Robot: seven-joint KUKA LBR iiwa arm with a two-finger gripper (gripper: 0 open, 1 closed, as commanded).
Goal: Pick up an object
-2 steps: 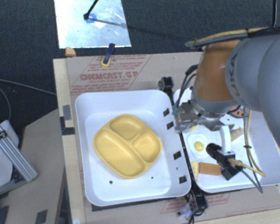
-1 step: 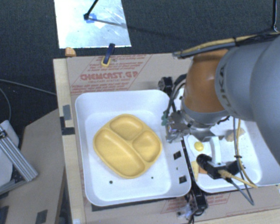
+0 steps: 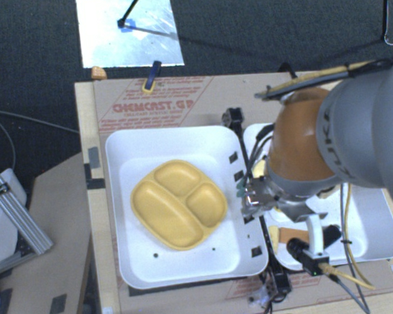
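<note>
A yellow three-compartment plate lies flat in the middle of the left white bin. My arm's orange band and grey wrist hang over the right bin and hide most of its floor. The gripper points down over that bin's left side, close to the wall between the bins. A small tan piece shows on the right bin's floor just below the gripper, and I cannot tell what it is. Nothing is seen held.
Both bins rest on a cardboard sheet with red print. A blue and yellow tool and a small tan block lie at its far edge. A shiny sheet lies beyond, and an aluminium frame stands at left.
</note>
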